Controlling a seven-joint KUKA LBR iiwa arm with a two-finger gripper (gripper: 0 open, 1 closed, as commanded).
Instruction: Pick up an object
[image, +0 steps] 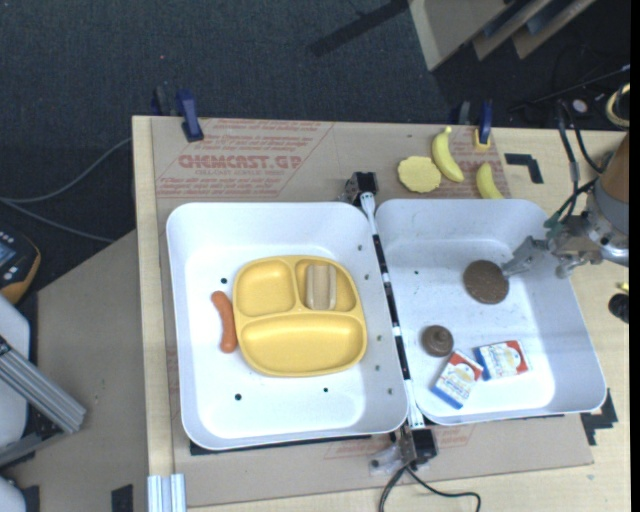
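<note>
The gripper (522, 258) hangs over the right bin (570, 390); whether its jaws are open cannot be told (too small). The brown disc (486, 282) lies just beside them, lower left, so the arm should centre over it before descending.

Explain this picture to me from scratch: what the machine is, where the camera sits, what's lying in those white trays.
One camera, fixed above a bench, looks down at a slant. The robot arm comes in from the right; its pincer sits over the right bin, close to a brown round piece. Nothing can be seen gripped in it. That bin also has a smaller brown piece and two small printed packets. The left bin holds a yellow divided plate with a tan piece in one section, and an orange sausage beside it. Behind the bins lie toy bananas and a yellow slice.
</note>
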